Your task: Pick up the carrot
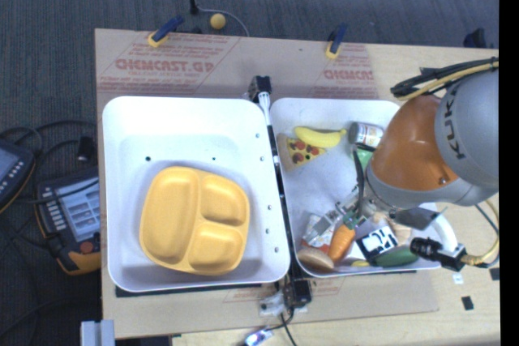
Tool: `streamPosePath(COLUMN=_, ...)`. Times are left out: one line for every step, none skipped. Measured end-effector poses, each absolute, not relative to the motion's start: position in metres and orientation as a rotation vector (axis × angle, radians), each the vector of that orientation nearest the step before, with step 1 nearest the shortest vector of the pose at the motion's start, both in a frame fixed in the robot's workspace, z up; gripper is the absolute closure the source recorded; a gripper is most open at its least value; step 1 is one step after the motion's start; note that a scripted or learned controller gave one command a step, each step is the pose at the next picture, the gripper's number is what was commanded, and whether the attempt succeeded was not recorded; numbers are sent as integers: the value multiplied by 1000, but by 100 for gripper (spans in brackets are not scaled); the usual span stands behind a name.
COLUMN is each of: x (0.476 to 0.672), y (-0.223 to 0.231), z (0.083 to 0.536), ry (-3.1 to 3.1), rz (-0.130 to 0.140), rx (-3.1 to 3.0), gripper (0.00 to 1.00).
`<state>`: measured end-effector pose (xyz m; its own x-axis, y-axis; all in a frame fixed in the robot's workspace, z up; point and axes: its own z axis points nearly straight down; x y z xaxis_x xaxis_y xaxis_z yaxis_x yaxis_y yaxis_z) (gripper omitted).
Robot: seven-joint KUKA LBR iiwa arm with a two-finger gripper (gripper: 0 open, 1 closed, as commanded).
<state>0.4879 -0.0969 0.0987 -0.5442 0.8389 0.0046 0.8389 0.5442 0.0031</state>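
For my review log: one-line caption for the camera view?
Gripper lowered over the carrot in the cluttered right bin; yellow tray in left bin.

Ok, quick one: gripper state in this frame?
Gripper: cannot be told; it sits low in the right bin, just above the carrot.

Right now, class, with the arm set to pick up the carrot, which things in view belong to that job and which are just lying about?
Belongs to the job:
carrot
gripper
right bin

Just lying about:
yellow divided tray
left bin
banana
pizza slice toy
metal can
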Motion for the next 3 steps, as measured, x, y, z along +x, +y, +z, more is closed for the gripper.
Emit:
streamPosePath(x=493, y=-99, z=111, ry=-2770, rz=-11, rx=-1506, gripper=100)
streamPosePath(x=492, y=-98, z=109, ry=-2766, rz=-10, rx=-1504, gripper=0)
streamPosePath(x=491, y=-96, z=116, ry=-2757, rz=-10, rx=-1492, gripper=100)
